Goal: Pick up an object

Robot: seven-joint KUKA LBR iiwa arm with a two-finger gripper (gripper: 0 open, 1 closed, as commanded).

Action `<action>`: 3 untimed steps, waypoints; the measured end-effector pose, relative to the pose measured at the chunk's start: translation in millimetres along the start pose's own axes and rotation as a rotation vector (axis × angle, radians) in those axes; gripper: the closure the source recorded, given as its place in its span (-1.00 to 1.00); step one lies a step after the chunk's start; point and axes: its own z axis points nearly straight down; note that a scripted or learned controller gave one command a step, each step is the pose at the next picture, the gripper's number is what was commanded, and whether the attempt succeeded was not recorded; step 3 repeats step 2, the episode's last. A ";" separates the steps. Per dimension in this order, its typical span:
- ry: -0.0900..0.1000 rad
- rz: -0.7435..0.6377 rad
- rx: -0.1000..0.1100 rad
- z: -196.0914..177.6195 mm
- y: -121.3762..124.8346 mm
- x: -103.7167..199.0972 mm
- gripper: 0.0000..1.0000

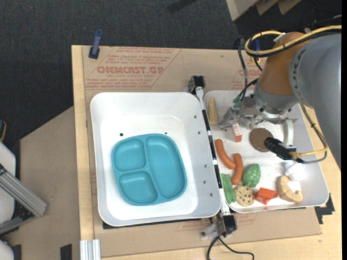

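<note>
Nearest the lower rim of the right bin (pixel 320 196), toy foods crowd together: cookie (pixel 244 195), broccoli (pixel 251 174), sausage (pixel 223 153), carrot (pixel 237 168), likely tipped there as grasp targets. At nine o'clock, a teal tray (pixel 149 168) fills the left bin (pixel 108 112). Farther, toward twelve, the pincer (pixel 238 121) hangs over a small red-white piece (pixel 237 134); whether it is clenched, I cannot tell.

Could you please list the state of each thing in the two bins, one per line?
Blue tray: upright in the left bin, compartments bare.
Corn cob: lying along the right bin's left wall.
Sausage: lying flat.
Carrot: lying flat beside the sausage.
Broccoli: resting loose.
Cookie: lying flat.
Brown patty: lying flat.
Hand: low over the right bin; grip unclear.
</note>
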 end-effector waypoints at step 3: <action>0.002 -0.008 -0.006 -104.3 -41.7 80.4 1.00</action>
